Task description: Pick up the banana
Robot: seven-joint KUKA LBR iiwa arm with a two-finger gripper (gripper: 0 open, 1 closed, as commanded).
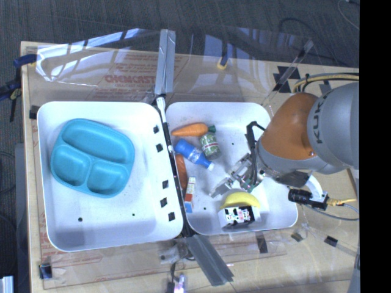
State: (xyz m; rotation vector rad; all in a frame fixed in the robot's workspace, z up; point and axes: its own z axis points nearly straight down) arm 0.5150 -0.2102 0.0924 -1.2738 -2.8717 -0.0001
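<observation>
We see the curved yellow banana (241, 198) lying just below our metal fingers (239, 177), which hang slightly parted, holding nothing.

Red print "CHEMCAST" on the clear sheet (131, 78) behind the bins, white letters "KUK" on the grey arm (322, 126), other labels too small to read

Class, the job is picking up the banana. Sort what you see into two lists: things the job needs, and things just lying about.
Needed: banana; hand.

Lying about: carrot; blue bottle; green can; blue divided tray; black-and-white box.
</observation>
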